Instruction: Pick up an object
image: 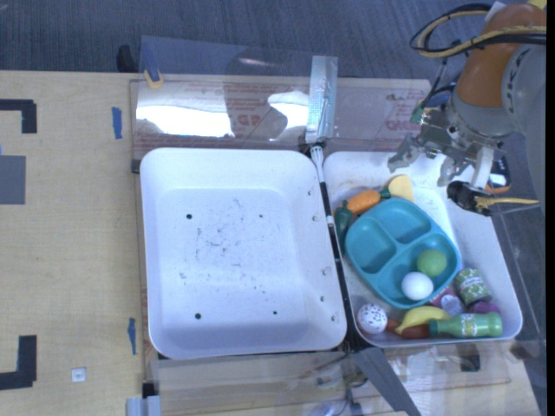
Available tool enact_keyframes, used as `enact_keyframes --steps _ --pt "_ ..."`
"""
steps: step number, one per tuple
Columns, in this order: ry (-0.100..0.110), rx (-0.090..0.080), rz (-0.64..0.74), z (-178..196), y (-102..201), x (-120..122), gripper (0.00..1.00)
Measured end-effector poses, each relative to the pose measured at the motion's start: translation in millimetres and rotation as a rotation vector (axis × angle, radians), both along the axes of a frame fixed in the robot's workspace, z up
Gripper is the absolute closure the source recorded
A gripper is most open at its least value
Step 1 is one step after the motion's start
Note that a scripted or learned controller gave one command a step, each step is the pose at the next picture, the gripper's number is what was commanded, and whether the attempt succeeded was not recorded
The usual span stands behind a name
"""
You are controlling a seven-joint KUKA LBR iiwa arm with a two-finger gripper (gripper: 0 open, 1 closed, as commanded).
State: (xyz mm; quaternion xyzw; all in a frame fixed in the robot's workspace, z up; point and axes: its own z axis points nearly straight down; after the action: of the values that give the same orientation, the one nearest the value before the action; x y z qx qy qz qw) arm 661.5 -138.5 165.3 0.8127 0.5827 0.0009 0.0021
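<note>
A: Objects sit heaped in the right bin (512,297): a teal tray (390,232) tilted among them, holding a green ball (432,261) and a white ball (417,285).

B: And around it?

A: A carrot (362,201) and a yellow piece (401,186) at its far edge; a green bottle (466,324), a can (470,284) and a spotted ball (373,318) at the near edge. Their labels are too small to read.

B: Gripper?

A: The gripper (429,160) hangs over the bin's far end, fingers spread wide, nothing between them.

B: Left bin (234,250)?

A: White, speckled with scuffs. Faint red print on the board (260,115) behind, unreadable.
</note>
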Motion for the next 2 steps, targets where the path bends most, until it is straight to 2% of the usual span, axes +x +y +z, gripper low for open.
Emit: enact_keyframes --steps 1,2 --pt "-0.009 0.0 0.148 -62.4 28.9 -15.1 0.0" --pt "-0.016 0.001 0.148 -54.4 31.4 -12.9 1.0"
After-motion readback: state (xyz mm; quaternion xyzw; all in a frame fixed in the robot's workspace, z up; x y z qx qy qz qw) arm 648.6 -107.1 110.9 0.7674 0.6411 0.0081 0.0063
